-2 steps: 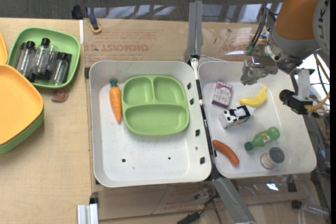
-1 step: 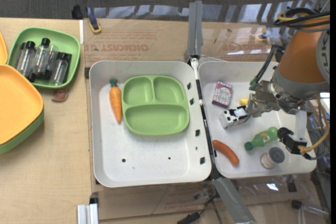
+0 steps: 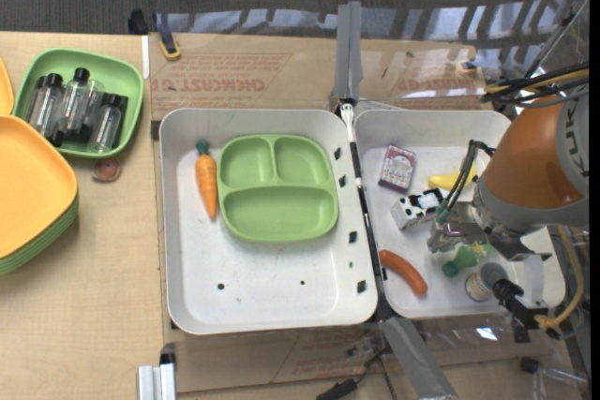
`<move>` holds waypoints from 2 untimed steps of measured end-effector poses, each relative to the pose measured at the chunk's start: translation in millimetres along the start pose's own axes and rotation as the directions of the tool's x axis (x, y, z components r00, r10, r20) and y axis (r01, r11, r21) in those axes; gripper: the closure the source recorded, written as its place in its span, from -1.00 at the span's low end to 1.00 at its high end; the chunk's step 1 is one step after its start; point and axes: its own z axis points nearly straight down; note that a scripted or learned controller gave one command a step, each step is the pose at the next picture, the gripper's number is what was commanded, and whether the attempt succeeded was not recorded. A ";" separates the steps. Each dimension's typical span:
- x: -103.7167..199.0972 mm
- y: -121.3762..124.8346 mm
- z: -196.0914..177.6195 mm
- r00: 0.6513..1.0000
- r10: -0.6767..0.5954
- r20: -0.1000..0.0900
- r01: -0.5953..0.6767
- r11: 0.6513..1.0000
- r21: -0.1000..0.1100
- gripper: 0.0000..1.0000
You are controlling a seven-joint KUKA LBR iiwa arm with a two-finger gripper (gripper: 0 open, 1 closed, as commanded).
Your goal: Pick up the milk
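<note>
Far left, on the wooden bench top [image 3: 84, 295]: a stack of orange plates [image 3: 33, 192], partly cut by the frame edge. Just above it, a small green tray [image 3: 131, 94] holding several dark-capped clear bottles [image 3: 75, 112] lying side by side.

Left bin [image 3: 272, 295], white and shallow: a toy carrot [image 3: 206, 183] lies lengthwise near the left wall, green top pointing away from the camera. Just beside it, to the right, a green divided plate [image 3: 278, 185] with three compartments, sitting in the upper half of the bin.

Right bin [image 3: 417, 122], touching the left one along the centre divider: a small purple-and-white carton [image 3: 397, 168] near the top left. Below it, the milk [image 3: 418, 205], a small carton with black-and-white cow patches, lying tilted near the bin's middle. A yellow item [image 3: 448, 180], maybe a banana, just right of the milk, partly hidden by cables. A red-orange sausage [image 3: 404, 271] lies diagonally at lower left of this bin. A green item [image 3: 459, 259] sits under the wrist, shape unclear.

Arm enters from the right, orange band [image 3: 530, 164] over the bin. Gripper [image 3: 457, 237] is low, just right of the milk and apart from it. Cannot tell how the hand is set; nothing visibly grasped.
</note>
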 end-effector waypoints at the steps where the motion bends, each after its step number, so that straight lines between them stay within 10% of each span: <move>1: 10.6 37.1 14.7 1.000 -0.021 0.001 0.021 1.000 -0.001 1.00; 2: 13.6 -8.5 14.3 0.933 -0.359 0.000 0.359 0.933 -0.001 1.00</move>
